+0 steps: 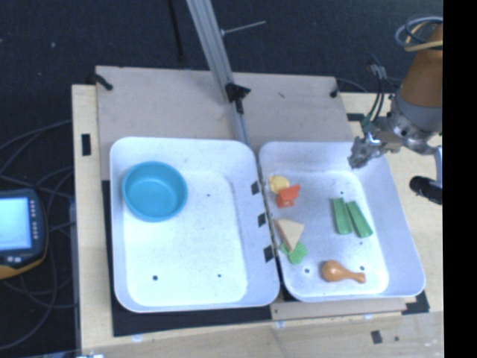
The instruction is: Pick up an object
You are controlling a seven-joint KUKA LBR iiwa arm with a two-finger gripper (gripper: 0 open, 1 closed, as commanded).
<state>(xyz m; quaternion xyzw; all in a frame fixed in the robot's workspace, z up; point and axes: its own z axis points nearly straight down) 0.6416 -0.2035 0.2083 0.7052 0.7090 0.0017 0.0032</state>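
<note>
A miss is the main risk from here. The claw point(361, 157) is seen above the right bin point(320, 162), at its far right corner, and none of the objects lies under it; a straight descent would be met by bare bin floor or by the rim. Whether the claw is released or clenched cannot be told, since it appears small and blurred. Nothing is seen held in it.

A second risk is judged from crowding. The two green sticks point(350, 217) lie side by side and touching, so one could be nudged away while the other is sought. The yellow piece point(279, 182) and red piece point(288, 195) are pressed together close to the bin's left wall, as are the wedge point(291, 233) and the green bit point(297, 253); a finger could be blocked by that wall.

From the claw, the sticks are found nearest, at about 6 o'clock. The orange drumstick point(341, 272) lies farther, also near 6 o'clock, and stands apart from the rest. The red and yellow pieces are at 8 o'clock. The blue bowl point(154, 190) sits in the left bin point(194, 274), at 9 o'clock, well apart.
</note>
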